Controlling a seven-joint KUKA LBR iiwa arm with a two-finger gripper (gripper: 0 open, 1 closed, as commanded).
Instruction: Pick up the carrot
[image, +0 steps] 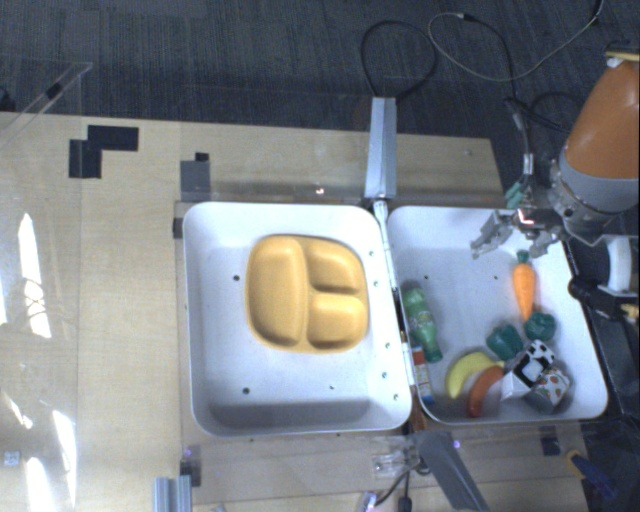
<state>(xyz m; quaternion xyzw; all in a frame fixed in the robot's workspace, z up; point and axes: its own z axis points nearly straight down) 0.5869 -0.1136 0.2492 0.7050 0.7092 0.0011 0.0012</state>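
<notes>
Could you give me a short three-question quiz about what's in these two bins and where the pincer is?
1. True or false: the yellow tray sits in the right bin.
2. Which lies nearest the pincer? A) banana B) carrot C) green bottle
3. Fill in: the carrot's leafy green end points toward the ____.

Key
1. False: it sits in the left bin.
2. B: the carrot lies just below the pincer in the camera view, apart from it.
3. Pincer.
</notes>
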